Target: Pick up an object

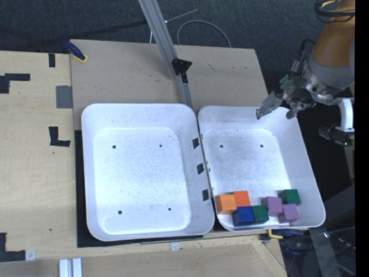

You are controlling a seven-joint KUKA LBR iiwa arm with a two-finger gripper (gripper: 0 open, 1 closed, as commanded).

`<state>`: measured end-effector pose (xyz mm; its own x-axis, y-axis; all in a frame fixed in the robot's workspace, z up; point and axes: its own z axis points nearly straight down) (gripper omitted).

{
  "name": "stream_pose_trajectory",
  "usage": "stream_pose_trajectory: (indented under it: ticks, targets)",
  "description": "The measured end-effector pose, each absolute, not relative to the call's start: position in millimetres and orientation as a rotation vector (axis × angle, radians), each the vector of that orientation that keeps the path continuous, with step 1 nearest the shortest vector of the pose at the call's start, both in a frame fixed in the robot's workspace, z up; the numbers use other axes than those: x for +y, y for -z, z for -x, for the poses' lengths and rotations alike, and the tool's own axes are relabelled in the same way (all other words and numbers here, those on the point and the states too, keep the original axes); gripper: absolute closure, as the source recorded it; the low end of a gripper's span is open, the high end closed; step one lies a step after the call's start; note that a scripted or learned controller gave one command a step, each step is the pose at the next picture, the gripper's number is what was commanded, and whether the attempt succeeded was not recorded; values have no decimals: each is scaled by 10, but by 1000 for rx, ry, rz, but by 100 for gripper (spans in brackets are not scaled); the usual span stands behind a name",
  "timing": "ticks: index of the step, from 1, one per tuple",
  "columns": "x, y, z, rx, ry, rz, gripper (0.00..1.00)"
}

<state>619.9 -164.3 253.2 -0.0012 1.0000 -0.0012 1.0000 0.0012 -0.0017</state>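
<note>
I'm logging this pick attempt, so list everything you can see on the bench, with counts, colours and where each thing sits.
Left bin: 1, white, left half of bench.
Right bin: 1, white, beside the left bin, holds all the blocks.
Orange blocks: 2, near edge of right bin, touching.
Blue block: 1, in front of the orange ones.
Green blocks: 2, one beside the blue, one farther right.
Purple blocks: 2, between the greens.
Metal rail: 1, grey, slanting behind the bins.
Gripper: 1, over the right bin's far right corner, holding nothing.
</note>
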Motion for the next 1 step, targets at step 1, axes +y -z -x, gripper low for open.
stream_pose_trajectory:
  ticks: [1]
  targets:
    - [-1446,-1211,-6093,-2217,-9,2215,0]
